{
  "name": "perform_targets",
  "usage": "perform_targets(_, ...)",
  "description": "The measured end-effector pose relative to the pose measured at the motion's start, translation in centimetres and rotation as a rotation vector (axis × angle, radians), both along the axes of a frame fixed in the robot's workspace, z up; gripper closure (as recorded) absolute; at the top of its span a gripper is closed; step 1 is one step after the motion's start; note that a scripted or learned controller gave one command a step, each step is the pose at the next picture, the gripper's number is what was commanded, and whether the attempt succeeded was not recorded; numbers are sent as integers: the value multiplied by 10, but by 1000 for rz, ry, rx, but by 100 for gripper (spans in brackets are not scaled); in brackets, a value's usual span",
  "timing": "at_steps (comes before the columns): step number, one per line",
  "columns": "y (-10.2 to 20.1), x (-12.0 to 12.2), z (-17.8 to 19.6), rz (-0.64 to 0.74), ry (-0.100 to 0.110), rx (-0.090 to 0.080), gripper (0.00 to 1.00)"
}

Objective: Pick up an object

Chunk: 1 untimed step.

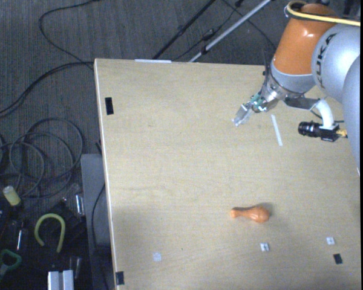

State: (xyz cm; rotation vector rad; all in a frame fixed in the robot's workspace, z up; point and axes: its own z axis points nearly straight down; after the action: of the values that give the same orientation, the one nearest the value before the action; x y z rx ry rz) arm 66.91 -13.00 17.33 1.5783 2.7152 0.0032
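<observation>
Even, moderately bright overhead light on pale tan wooden bench top (169, 162); darker shadow band across lower left corner. Dark grey ribbed carpet floor (42, 41) dim. Overall soft, grainy frame; small metallic two-finger gripper (245, 112) blurred, glinting.

orange pear-shaped object (251, 214), lying flat, lower bench

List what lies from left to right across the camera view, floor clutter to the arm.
Yellow-green U-shaped hook on the floor → black rectangular marker on the tan board → orange pear-shaped object → thin white stick → grey arm with its orange band.
</observation>
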Motion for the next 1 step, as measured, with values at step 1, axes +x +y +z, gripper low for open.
perform_targets(1, 72, -1, 10, 2, 2, 0, 100)
